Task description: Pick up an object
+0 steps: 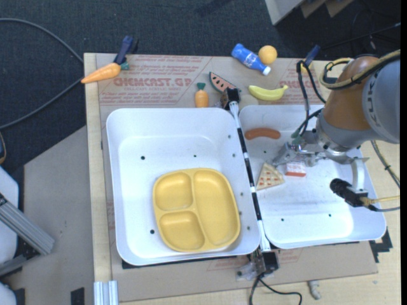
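Looking down on my bench, I see two shallow white bins side by side. The left bin (127,138) holds a yellow divided plate (196,208) toward its 5 o'clock corner. The right bin (318,227) holds a hot dog (262,133) near its 11 o'clock corner, a pizza slice (268,177) against its 9 o'clock wall, and a small red and white packet (294,169) just beside the slice at its 3 o'clock.

My grey arm (372,100), with its orange band, reaches in from 3 o'clock. Its gripper (294,152) hangs low over the right bin, directly above the packet and close to the pizza slice. From this angle I cannot tell how the pincer is set, nor whether it touches anything.

On the cardboard beyond the bins, at 12 o'clock, lie a banana (268,93), a blue bottle (249,58), an orange ball (268,54), a watermelon slice (220,81), a small carrot (201,98) and, far toward 10 o'clock, a larger carrot (102,74).

I judge this to be the reach-and-descend step, with the packet or the slice as the likely target. Nothing appears lifted yet. The next move calls for settling squarely over one item, closing on it, then rising straight up. The packet looks flat, so a grip may slip off.
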Action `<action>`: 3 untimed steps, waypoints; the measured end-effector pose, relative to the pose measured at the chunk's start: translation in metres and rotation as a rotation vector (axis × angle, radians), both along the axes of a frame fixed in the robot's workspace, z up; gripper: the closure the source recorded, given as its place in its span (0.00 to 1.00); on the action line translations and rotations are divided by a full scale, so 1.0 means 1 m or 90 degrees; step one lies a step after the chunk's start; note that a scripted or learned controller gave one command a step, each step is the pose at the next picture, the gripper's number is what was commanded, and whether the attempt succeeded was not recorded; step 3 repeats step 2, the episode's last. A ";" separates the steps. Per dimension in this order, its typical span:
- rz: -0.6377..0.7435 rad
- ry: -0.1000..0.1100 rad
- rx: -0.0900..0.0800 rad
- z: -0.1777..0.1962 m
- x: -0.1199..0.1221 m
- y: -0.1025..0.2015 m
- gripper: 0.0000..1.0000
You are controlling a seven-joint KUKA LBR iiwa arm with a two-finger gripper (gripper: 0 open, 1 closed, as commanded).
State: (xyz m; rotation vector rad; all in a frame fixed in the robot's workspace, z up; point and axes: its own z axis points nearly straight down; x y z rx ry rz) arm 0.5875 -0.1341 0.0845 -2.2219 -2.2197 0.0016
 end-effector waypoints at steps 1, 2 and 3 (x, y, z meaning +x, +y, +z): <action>0.000 -0.001 0.000 0.010 0.001 0.001 1.00; 0.002 -0.002 0.000 0.101 0.018 0.050 1.00; 0.002 -0.002 0.000 0.101 0.018 0.050 1.00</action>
